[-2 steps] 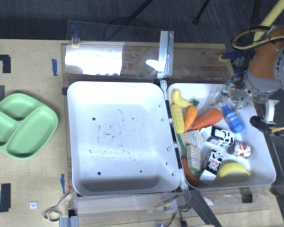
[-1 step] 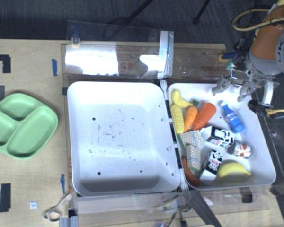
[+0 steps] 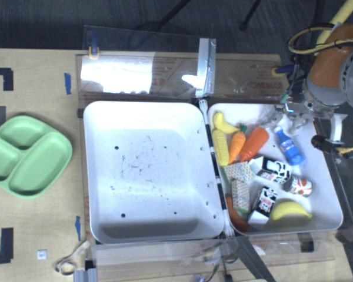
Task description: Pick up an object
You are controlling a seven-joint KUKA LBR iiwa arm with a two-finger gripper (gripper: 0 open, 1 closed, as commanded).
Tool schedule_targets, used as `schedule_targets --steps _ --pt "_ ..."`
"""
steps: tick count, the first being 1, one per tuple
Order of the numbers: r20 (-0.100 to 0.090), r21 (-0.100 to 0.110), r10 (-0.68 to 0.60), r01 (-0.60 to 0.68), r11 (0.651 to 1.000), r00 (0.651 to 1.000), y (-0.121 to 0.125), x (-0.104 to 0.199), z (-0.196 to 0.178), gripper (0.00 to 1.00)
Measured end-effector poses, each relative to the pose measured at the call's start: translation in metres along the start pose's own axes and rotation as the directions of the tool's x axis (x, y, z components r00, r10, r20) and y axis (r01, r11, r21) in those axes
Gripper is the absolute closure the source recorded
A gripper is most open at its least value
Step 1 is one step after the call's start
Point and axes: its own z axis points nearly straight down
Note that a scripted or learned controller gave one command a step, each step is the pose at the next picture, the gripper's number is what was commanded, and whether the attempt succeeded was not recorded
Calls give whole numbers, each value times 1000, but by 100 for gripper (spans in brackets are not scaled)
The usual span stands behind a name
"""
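Note:
The right bin (image 3: pixel 329 216) holds a jumble of items. A yellow banana (image 3: pixel 222 123) and a corn cob (image 3: pixel 220 147) lie along its left wall. Beside them are two orange carrots (image 3: pixel 254 142), and a blue bottle (image 3: pixel 290 147) lies further right. Lower down are a black-and-white carton (image 3: pixel 275 170), a red-and-white can (image 3: pixel 301 187), a patterned pouch (image 3: pixel 240 178) and a yellow fruit (image 3: pixel 289 211). The arm's grey wrist, with its orange band, hangs over the bin's back right corner. My gripper (image 3: pixel 291 111) is just above and behind the blue bottle, with nothing seen in it.
The left white bin (image 3: pixel 144 169) lies next to the right one, sharing a wall. A green divided plate (image 3: pixel 27 155) rests on the wooden bench at far left. A clear plastic panel (image 3: pixel 147 69) stands behind the bins. Cables loop near the arm at top right.

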Motion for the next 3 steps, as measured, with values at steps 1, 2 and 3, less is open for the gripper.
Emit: schedule_targets --steps 1,2,3 --pt "4 -13 -31 31 999 1000 -15 -1 9 0" --pt "11 -14 -32 32 999 999 -15 -2 0 100" --pt "15 -8 -105 105 994 994 -7 47 -86 100"
